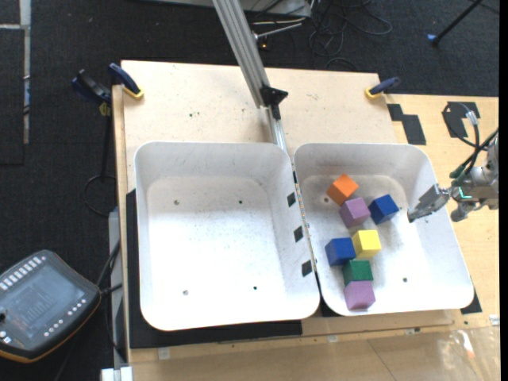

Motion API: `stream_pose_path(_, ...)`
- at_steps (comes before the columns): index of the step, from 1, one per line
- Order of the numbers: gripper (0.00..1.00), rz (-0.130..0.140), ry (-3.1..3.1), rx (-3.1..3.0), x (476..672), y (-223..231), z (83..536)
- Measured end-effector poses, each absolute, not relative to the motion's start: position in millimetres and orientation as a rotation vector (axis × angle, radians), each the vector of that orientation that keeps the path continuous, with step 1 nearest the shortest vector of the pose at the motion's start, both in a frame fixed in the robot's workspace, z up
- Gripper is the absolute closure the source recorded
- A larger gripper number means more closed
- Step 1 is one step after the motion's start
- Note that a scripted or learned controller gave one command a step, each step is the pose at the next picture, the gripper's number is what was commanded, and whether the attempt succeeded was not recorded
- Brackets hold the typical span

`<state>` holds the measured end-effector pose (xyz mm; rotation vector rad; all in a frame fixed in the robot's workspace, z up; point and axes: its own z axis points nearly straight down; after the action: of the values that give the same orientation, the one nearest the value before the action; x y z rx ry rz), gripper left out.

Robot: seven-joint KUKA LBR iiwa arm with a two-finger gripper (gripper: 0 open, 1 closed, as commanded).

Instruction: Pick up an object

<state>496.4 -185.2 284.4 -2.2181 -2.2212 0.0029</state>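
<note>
Cubes number seven, all in the right bin: one orange cube, two purple, the upper purple cube and the lower purple cube, two blue, the right blue cube and the left blue cube, one yellow cube and one green cube. Most touch a neighbour. The left bin sits beside it. The gripper hangs over the right bin's right side, near the right blue cube but apart from it; whether its fingers are spread or closed cannot be told, and nothing shows between them.

The tool (fingers indistinct) has its arm cut off rightward.
</note>
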Motion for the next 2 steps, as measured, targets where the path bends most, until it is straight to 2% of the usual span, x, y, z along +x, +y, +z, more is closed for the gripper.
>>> stream_pose_path(1, 0.0, 0.0, -2.223, -2.221, 497.0, -185, 286)
stream_pose_path(2, 0.0, 0.004, -2.219, -2.219, 501.8, -187, 242)
